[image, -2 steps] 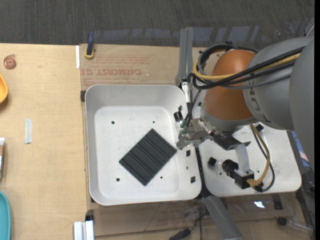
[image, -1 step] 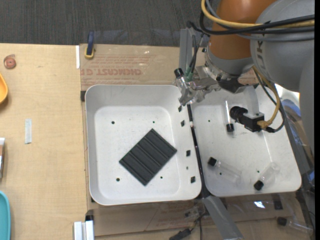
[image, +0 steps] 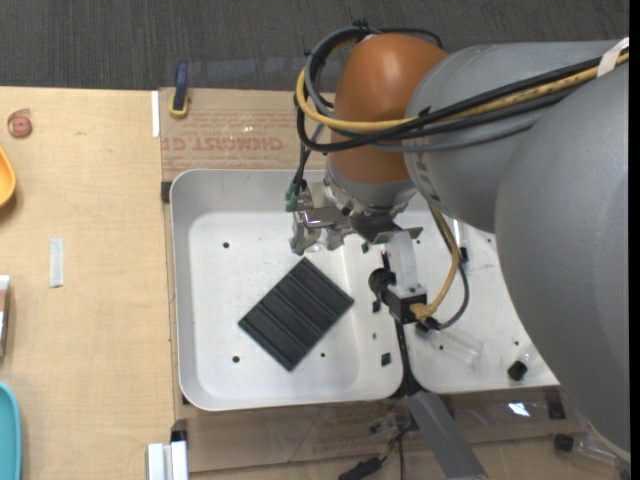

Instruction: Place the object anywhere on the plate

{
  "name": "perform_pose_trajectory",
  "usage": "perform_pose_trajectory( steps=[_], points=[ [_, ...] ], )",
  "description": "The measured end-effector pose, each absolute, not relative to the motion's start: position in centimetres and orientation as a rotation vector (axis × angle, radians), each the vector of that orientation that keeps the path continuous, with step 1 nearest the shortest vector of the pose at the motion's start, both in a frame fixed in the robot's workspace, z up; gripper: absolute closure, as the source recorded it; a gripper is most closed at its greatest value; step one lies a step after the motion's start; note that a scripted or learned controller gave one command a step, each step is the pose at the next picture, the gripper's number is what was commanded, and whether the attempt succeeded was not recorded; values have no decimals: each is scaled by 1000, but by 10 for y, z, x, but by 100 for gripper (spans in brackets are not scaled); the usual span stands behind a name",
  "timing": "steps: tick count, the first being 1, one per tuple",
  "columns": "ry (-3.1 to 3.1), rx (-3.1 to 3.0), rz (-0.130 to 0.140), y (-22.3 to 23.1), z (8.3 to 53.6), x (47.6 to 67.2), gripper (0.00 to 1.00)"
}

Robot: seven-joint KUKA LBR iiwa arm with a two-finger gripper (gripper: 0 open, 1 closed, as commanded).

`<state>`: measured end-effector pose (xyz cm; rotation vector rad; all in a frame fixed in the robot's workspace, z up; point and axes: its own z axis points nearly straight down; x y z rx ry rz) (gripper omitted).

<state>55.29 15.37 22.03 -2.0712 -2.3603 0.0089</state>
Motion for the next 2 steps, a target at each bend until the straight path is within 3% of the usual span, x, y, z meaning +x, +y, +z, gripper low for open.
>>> perform_pose_trajectory(
  steps=[1, 2],
  points=[
    [-2323, -2115, 7, 88, 324, 542, 100],
    [-2504, -1894, 9, 181, 232, 525, 100]
  ],
)
